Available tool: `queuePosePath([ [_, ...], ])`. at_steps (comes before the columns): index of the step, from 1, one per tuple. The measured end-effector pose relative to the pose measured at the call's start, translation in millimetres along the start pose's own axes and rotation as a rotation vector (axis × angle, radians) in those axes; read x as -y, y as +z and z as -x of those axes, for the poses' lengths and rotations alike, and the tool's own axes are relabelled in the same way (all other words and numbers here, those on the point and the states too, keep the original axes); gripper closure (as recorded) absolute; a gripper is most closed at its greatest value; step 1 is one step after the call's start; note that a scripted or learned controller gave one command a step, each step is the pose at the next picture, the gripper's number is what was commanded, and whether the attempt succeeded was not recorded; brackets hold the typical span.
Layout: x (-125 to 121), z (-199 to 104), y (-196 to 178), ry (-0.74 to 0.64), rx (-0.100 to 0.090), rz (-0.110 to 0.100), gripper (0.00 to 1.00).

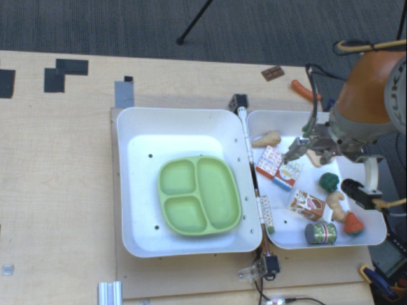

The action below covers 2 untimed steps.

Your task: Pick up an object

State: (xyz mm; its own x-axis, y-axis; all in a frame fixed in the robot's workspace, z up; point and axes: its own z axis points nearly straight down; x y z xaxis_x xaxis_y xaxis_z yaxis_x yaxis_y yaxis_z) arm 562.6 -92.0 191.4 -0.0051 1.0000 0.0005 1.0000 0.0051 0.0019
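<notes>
Over the right shallow white plastic bin (375, 234), the tool (297, 150) hangs with fingers spread and nothing between them, just above a red-and-white printed carton (269, 162) and blue-edged packet (287, 175) lying below-left.

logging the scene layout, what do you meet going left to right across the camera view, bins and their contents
left bin → green divided plate → red and white carton → brown snack box → green broccoli-like toy → red and orange toy
</notes>
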Motion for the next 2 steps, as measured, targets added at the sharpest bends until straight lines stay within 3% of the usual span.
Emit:
queuePosePath([
  [1,34,9,105,0.003,0.001,0.004,0.0],
  [2,32,9,93,0.002,0.001,0.009,1.0],
])
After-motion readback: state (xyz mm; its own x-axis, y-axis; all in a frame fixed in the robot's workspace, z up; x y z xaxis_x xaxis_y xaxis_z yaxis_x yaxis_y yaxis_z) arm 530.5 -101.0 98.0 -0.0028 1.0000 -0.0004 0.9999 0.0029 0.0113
